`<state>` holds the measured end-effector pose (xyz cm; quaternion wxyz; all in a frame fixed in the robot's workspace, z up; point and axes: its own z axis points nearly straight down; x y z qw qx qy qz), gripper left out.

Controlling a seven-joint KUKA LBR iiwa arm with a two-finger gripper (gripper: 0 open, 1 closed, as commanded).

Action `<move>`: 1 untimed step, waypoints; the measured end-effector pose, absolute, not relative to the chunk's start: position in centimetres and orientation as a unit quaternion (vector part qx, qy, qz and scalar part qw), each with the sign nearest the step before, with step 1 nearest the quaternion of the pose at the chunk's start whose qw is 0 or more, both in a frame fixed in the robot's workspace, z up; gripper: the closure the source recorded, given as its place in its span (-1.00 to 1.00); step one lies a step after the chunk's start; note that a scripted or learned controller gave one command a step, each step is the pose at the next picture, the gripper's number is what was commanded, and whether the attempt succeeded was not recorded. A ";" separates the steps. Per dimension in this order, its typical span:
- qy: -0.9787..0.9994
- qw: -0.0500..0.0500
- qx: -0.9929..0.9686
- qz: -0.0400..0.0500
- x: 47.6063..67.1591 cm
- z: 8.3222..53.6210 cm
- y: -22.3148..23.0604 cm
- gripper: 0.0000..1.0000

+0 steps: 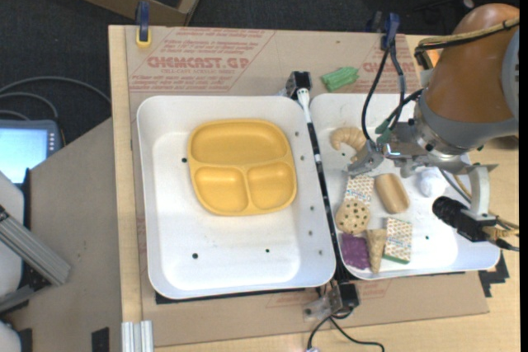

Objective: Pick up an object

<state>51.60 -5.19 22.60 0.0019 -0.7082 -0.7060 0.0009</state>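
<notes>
Camera view
Bench: brown board (206, 53) printed with red lettering, bearing two white bins side by side.
Left bin (165, 243): holds a yellow tray (243, 166) with three compartments, one wide at the far side and two small at the near side.
Right bin (470, 255): holds the small food-like items.
Arm (474, 70): reaches in from the right over the right bin, its orange band above the grey wrist.
Gripper (371, 159): low over the far left part of the right bin, just beside the croissant; I cannot tell how far apart the fingers stand, and I cannot tell whether anything is between them.
Croissant (348, 138): tan, at the far left of the right bin.
Bun (392, 194): brown oblong, near the middle of the right bin, just near of the gripper.
Cookie (353, 216): round with dark chips, by the bin's left wall.
Purple piece (355, 251): at the near left corner.
Patterned slabs (398, 241): beside the purple piece.
Green item (340, 78): on the board beyond the right bin.
</notes>
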 end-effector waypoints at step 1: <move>-0.705 0.003 -0.709 0.002 47.6 20.8 -9.0 -1.00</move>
